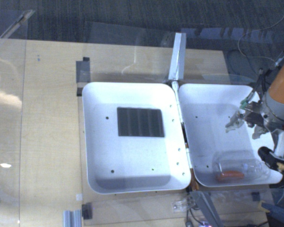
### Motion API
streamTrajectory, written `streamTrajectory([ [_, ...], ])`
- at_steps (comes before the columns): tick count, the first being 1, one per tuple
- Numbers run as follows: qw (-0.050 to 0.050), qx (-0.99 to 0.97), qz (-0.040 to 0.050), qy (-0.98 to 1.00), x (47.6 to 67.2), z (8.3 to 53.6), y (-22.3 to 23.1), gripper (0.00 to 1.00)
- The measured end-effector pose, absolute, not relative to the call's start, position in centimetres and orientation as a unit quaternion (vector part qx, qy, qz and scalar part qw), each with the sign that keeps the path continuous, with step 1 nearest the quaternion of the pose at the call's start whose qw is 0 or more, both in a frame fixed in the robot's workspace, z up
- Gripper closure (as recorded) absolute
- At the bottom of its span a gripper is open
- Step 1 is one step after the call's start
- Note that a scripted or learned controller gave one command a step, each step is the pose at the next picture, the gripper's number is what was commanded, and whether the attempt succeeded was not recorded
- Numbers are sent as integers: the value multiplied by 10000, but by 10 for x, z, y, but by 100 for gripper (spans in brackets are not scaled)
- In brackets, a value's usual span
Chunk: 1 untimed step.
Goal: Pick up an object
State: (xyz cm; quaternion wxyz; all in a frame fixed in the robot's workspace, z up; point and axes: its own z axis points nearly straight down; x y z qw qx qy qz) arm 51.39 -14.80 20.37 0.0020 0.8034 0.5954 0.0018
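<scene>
1. White plastic makes up both shallow bins on the pale wooden bench (pixel 42 141). The left bin (pixel 97 126) holds a dark ribbed rectangular pad (pixel 140 122) lying flat near its middle. The right bin (pixel 203 103) holds the likely target.
2. That target is a clear plastic container (pixel 239 167) lying on its side near the right bin's front edge, with an orange-red item (pixel 230 175) seen through it or just beside it; which of the two I cannot tell.
3. The gripper (pixel 244 123) sits above the right half of the right bin, behind the container and apart from it. Its two fingers look spread, one toward the bin's middle and one toward the right wall, with nothing between them.
4. Judged stage: approach, before any grasp. The object lies untouched on the bin floor.
5. The next move calls for shifting the gripper toward the front edge until it is over the container, lining the spread fingers across its narrow width, then descending. Clear, smooth plastic may slip, and the nearby bin wall leaves little room.
</scene>
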Motion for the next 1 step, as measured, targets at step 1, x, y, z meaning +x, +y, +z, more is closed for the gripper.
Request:
streamTrajectory([
  [1,48,8194,65,5732,525,90,-101,0],
])
